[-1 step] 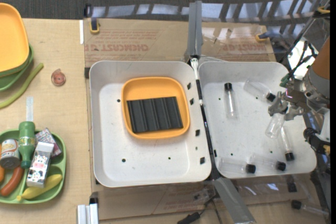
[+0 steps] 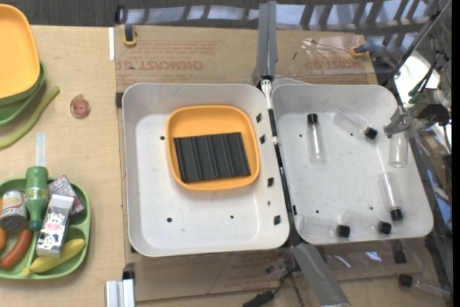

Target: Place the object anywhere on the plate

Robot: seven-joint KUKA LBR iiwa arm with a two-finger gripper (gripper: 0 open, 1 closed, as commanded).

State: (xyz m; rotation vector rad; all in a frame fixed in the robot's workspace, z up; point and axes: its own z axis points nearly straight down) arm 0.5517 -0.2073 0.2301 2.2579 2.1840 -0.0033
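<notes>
The fingers (image 2: 397,127), too blurred to tell whether spread or pressed together, hang over the right bin (image 2: 338,187), with the dark grey ribbed block (image 2: 213,157) on the orange plate (image 2: 213,116) in the left bin (image 2: 208,226) well to their left, clear black-capped vials (image 2: 314,137) nearer, and one vial (image 2: 397,152) just below them.

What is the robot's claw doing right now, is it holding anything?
Gripper: at the right bin's far right edge, above the clear vials; whether it is open, closed or holding one cannot be told.
</notes>
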